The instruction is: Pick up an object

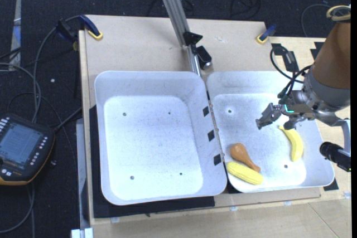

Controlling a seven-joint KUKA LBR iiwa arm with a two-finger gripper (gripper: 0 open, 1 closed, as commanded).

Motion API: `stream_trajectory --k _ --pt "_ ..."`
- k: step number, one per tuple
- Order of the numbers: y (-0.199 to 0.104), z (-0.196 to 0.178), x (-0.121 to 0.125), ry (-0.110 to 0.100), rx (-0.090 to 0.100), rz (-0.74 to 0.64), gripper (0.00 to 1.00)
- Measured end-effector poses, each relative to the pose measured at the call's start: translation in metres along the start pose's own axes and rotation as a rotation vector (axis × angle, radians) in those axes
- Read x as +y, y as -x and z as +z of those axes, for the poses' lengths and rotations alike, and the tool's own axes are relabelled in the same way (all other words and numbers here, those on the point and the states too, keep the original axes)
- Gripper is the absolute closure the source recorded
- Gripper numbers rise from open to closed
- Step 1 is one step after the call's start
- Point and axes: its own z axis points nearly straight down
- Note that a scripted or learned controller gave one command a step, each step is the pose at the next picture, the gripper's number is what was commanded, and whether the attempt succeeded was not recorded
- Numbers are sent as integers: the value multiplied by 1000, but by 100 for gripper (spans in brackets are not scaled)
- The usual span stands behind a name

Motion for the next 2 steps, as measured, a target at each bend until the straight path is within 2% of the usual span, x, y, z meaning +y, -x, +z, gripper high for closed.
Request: stream_trajectory --k 1,2 --pt "0 0 0 0 0 0 0" --pt "6 45 2 -4 0 0 0"
